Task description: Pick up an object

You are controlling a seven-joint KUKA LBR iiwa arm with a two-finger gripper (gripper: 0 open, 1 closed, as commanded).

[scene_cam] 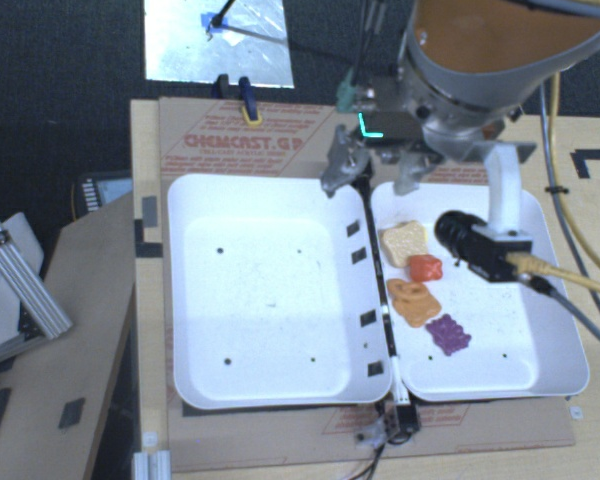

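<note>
While the arm [500, 28] hangs over the bins' far edge, its pincer [377, 175] gapes wide, holding nothing.

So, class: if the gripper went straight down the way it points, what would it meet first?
The gripper hangs over the far rim of the right bin, so probably that rim, or bare floor beside the tan piece; depth is unclear.

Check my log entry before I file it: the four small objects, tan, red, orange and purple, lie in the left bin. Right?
Not quite. The camera view shows the tan piece, red piece, orange piece and purple piece in the right bin, not the left.
</note>
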